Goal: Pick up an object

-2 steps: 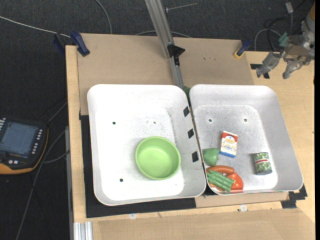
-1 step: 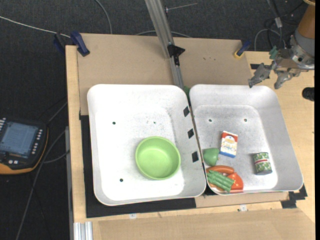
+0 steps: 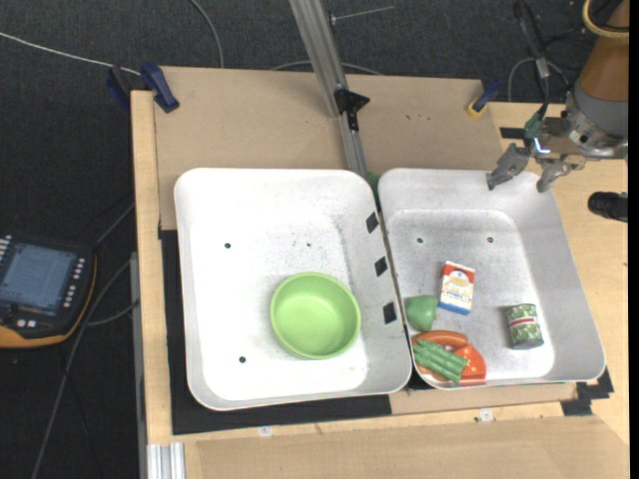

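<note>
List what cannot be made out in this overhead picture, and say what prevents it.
- Small box, camera view: its printing is too small to read.
- Can, camera view: its label is too small to read.
- Arm, camera view: cut off by the top right edge above the orange band.
- Red and green pile, camera view: the pieces overlap, so their count is unclear.

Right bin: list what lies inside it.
The right bin holds a small carton, a green can, a green round fruit, and a red plate with green vegetables on it. What lies under the vegetables is covered.
</note>
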